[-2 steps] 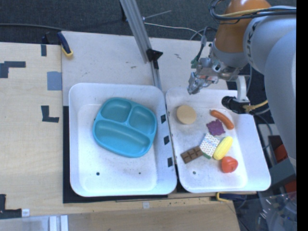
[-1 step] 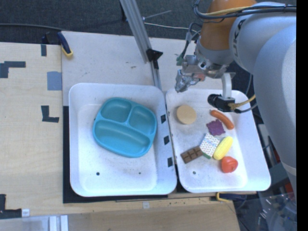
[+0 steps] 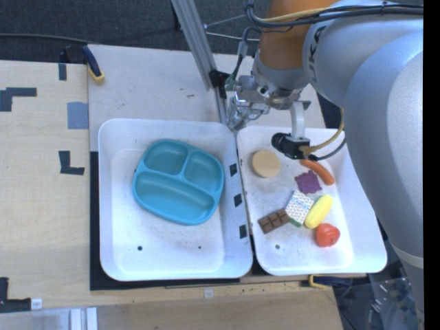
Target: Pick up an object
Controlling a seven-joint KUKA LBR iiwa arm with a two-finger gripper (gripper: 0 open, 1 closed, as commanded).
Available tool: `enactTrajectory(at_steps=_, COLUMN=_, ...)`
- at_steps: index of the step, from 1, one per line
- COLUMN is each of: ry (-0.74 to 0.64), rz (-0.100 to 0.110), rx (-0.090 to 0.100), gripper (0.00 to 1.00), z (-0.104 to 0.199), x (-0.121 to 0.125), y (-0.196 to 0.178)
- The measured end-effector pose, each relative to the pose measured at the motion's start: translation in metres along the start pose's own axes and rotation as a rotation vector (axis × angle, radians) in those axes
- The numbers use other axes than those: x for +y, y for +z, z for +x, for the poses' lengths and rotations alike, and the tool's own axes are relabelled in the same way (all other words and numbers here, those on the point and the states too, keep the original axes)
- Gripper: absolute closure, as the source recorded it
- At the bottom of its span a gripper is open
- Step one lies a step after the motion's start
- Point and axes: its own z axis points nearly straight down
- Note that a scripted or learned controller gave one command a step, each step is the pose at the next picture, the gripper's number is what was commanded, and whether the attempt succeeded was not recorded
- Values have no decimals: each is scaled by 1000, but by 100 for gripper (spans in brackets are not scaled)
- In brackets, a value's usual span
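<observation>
Camera view: a slanted look down on a pale bench with two shallow white bins set side by side.
Left bin [image 3: 117, 253]: holds one thing — a blue divided plate [image 3: 179, 181] with three compartments, lying flat near the bin's middle and slightly turned.
Right bin [image 3: 364, 249]: holds a scatter of small toy foods, all lying on the bin floor.
Round tan cookie [image 3: 266, 163]: near the bin's upper left, apart from the other pieces.
Orange carrot [image 3: 319, 171]: to the right of the cookie, lying at a slant, its upper end under a black fitting on the arm.
Purple piece [image 3: 308, 181]: just below the carrot, close beside it.
White patterned block [image 3: 298, 207]: lower in the bin, touching the yellow corn cob [image 3: 317, 211] on its right.
Brown chocolate bar [image 3: 273, 221]: just left of the patterned block.
Red tomato [image 3: 328, 235]: below the corn, near it.
Arm: grey with an orange band, coming in from the right and covering the upper right of the scene.
Gripper [image 3: 237, 119]: hangs over the far rim where the two bins meet — above and left of the cookie, well apart from the other foods.
Fingers: too dark and small to read, so open or closed cannot be told; nothing shows between them.
</observation>
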Motion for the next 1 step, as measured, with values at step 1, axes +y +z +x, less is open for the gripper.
enactTrajectory(at_steps=1, ry=1, rz=1, rx=-1, gripper=100, z=55, x=7, y=5)
